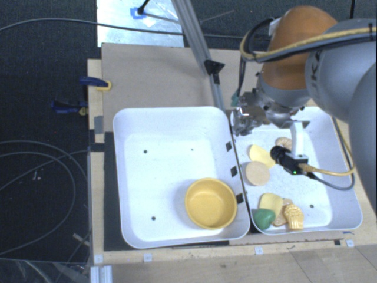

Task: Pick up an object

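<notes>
Camera view looks down on a desk (147, 75) with two white bins; take the left bin's bowl (211, 203) as the landmark. That yellow bowl sits in the left bin (147, 158), near its lower right corner, close to the divider between the bins. Right of the bowl, across the divider, the right bin (336, 211) holds the small items: a pale yellow piece (260, 154) and a tan disc (257, 173) up and right of the bowl, then a yellow-green piece (271, 201), a green piece (264, 218) and a ribbed yellow piece (293, 216) level with the bowl or just below. Another small tan item (284, 141) lies farther right, partly behind a black cable fitting.

The claw (242, 121) hangs well above the bowl in the picture, over the right bin's upper left corner, just by the divider. Whether it is spread or pressed together I cannot tell; nothing is seen between its tips.

No object is picked yet. The nearest candidates look like the pale yellow piece and the tan disc. To do this well, I would centre over one piece, clear of the divider wall and its neighbour, descend straight, and close only once the tips straddle it. The flat disc may slip
</notes>
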Robot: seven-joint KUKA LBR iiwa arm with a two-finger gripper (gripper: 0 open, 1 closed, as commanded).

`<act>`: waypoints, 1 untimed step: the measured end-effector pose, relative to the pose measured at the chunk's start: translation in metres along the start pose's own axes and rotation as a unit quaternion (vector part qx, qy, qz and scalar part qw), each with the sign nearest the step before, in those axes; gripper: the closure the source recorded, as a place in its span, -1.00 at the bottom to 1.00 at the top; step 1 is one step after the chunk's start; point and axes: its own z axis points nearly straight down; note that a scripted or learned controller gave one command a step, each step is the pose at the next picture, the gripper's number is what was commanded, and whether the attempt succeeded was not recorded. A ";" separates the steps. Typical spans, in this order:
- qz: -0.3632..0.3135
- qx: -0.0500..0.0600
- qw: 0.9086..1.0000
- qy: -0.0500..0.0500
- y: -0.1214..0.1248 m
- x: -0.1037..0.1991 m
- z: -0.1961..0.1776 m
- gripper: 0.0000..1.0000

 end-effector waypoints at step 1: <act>0.000 0.000 1.000 0.000 0.025 0.045 0.004 1.00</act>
